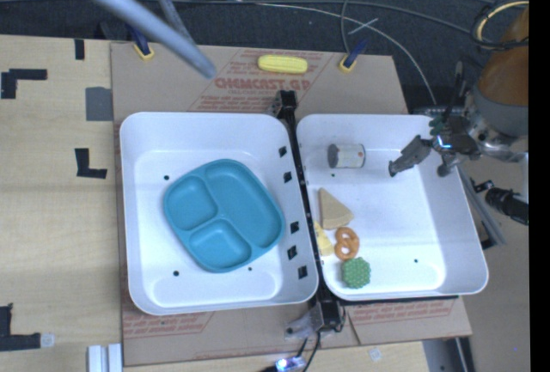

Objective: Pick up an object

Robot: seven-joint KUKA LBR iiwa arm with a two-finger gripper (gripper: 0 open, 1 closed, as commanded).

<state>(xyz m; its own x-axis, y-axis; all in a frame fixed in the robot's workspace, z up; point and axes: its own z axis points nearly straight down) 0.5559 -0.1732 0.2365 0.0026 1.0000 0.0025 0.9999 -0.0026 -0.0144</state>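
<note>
The right bin (430, 216) holds a small grey and white cylinder (346, 156) near its back left. A tan wedge (335, 209), an orange pretzel (346, 241), a pale yellow piece (322, 240) and a green broccoli-like piece (356, 272) lie along its left side. My gripper (421, 165) hovers over the bin's back right, to the right of the cylinder and apart from it. It is open, its two dark fingers spread with nothing between them.
In the left bin (146, 276) lies a blue divided plate (223, 214). A yellow object (282, 64) rests on the cardboard behind the bins. Cables run across the back, and a black divider (296, 190) separates the bins.
</note>
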